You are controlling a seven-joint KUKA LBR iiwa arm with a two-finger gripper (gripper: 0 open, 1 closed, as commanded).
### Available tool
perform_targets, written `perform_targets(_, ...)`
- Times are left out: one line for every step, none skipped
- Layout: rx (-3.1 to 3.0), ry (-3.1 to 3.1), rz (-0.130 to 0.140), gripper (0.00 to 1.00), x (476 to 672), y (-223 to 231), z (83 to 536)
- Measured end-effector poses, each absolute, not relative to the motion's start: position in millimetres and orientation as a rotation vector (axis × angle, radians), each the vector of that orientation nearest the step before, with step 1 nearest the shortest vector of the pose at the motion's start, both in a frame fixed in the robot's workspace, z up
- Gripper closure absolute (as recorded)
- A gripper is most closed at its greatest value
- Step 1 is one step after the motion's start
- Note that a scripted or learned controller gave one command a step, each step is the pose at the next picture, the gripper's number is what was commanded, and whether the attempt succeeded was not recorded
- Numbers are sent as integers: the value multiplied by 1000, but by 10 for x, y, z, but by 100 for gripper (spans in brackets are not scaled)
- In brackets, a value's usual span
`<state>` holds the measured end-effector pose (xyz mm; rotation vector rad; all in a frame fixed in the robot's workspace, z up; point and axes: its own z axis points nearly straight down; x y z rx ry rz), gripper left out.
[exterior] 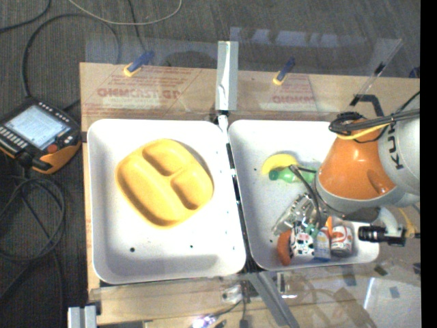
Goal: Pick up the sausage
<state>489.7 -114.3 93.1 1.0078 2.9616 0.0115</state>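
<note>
So the arm (362,166) is hanging over the right bin (254,183), orange band and all, and its gripper (298,214) is down low near the bin's front edge, right above a little cluster of stuff. Can't tell how the gripper is set or whether it's got anything, the metal bits just blur into the clutter. The sausage (283,249) is the reddish-orange thing lying at the front edge of the right bin, just left of a small black-and-white spotted carton (302,243), and it looks like it's sitting on the bin floor just below the gripper. Next to the carton there's a red-and-white can (339,240) too. Further back in the same bin, a yellow banana-ish piece (278,161) with something green (281,175) touching it. The left bin (102,251) has a yellow divided plate (164,181) sitting roughly in the middle. A teach pendant (37,134) is off on the floor to the left of the bench.
</note>
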Motion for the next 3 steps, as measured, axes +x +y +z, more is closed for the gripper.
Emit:
perform_targets(1005, 2961, 17, 100, 4911, -1121, 1023)
perform_targets(1003, 2961, 23, 100, 4922, -1102, 1112)
perform_targets(1371, 2824, -1, 100, 5173, -1213, 1974)
